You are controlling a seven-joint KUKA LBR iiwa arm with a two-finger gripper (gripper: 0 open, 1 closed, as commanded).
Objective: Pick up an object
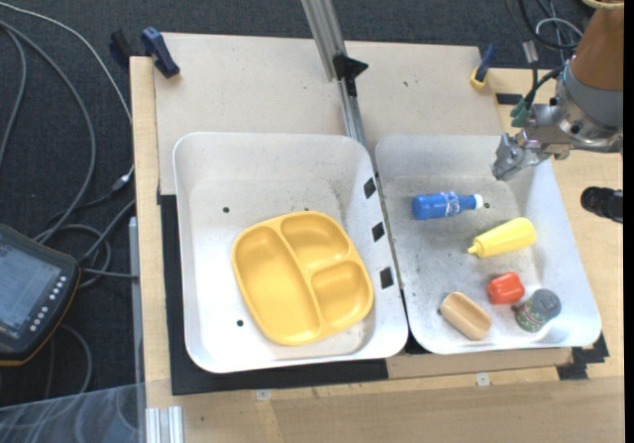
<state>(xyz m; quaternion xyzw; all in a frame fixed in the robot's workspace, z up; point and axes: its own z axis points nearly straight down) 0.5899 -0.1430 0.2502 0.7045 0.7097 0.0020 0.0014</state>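
Hand [507,162], fingers too blurry to tell, hangs above the blue bottle [446,204] lying sideways at its eight o'clock.

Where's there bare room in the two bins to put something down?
Left bin: bare floor behind and left of the yellow tray. Right bin: open patch between the blue bottle and hot dog. Its near right corner is crowded.

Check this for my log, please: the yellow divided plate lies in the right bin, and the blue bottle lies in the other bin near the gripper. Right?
Not quite. The camera view shows the yellow divided plate in the left bin; the blue bottle lies in the other, right bin, near the gripper.
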